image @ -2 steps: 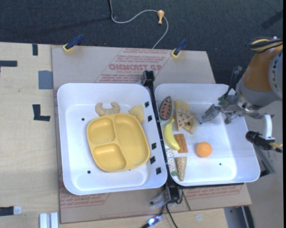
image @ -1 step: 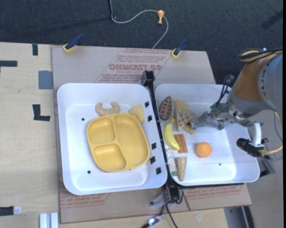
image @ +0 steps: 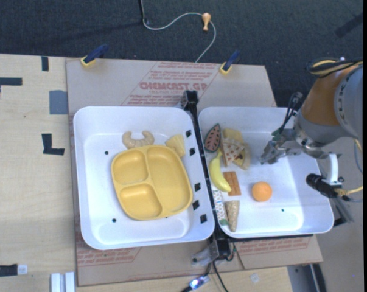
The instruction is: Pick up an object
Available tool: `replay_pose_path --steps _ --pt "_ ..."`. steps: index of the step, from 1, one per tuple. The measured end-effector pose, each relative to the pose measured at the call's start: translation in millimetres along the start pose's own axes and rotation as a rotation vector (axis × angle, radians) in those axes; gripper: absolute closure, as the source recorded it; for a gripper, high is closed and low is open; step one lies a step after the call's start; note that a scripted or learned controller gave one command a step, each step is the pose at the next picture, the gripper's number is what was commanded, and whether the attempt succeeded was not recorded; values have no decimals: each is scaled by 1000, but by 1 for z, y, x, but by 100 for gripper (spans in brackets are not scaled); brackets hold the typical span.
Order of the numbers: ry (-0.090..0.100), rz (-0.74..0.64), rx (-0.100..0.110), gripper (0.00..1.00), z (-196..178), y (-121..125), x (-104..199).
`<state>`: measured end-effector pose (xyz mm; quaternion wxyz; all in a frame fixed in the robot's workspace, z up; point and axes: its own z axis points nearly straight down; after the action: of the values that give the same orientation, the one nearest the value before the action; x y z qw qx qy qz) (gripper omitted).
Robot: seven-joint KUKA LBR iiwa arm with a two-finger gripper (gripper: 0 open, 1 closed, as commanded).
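1. Looking at the right bin (image: 305, 224), I judge the orange ball (image: 262, 191) to be the easiest thing to pick up; it lies alone on the bare white floor, apart from the other items.
2. It is probably a light, hard plastic toy, smooth and round, so it may roll or slip; I would close on its widest middle.
3. Lying along the left wall of the same bin are a banana (image: 218, 174), a watermelon slice (image: 213, 137) and some flat pieces, touching each other, harder to separate.
4. The gripper (image: 273, 152) hangs low in this bin, above and right of the ball; its fingers are too dark and small, so I cannot tell their state.
5. The left bin (image: 86, 163) holds a yellow divided plate (image: 151, 182).
6. The bins sit on cardboard (image: 171, 84) on a wooden bench (image: 25, 193).
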<state>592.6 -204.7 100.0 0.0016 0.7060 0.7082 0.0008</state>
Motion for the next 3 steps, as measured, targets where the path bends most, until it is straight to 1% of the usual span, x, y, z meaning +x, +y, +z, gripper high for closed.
replay_pose_path --steps 1,2,3 --pt "0 2 0 100 -57 8 -6" --pt "-1 2 -1 100 -103 9 -14" --pt "1 2 2 100 -126 10 -13"
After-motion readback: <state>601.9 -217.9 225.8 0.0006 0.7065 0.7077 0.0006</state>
